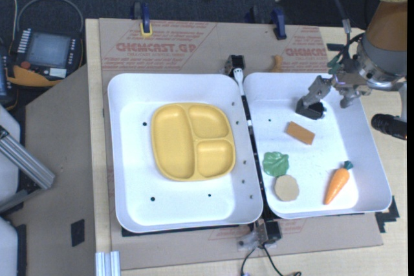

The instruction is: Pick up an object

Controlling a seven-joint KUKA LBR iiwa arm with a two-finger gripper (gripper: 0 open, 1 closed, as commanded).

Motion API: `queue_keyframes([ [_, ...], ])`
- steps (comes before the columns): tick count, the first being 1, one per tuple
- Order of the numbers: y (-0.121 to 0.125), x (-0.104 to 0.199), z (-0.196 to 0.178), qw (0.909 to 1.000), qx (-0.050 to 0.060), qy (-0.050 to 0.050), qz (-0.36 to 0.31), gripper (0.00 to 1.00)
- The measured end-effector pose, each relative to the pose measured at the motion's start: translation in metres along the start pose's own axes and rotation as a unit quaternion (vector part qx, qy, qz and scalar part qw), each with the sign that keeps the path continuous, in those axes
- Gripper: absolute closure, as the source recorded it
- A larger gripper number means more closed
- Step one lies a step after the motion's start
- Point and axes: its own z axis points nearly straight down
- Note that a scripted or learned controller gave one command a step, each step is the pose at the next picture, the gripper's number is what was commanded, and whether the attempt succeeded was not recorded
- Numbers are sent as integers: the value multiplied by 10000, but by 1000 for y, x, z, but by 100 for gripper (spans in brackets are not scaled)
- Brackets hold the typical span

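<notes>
The right bin (365,139) holds a brown block (300,132), a green leafy piece (275,163), a round tan disc (286,189) and an orange carrot (337,185). My gripper (312,105) hangs over the bin's far part, just above and to the right of the brown block. Nothing shows between its fingers. The left bin (129,139) holds a yellow divided plate (192,140).
The two bins meet along a black seam (248,132) in the middle. Blue clamps (144,18) hold the brown board at the far edge. A pendant with a screen (46,52) lies off the bench at left. The arm's grey wrist (381,55) stands over the right bin's far right corner.
</notes>
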Motion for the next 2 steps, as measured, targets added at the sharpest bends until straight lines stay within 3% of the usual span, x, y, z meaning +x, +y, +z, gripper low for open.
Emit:
queue_keyframes([
  [1, 2, 0, -7, 10000, -67, -10, -15, 0],
  [2, 4, 9, 52, 10000, -22, 3, -16, 0],
])
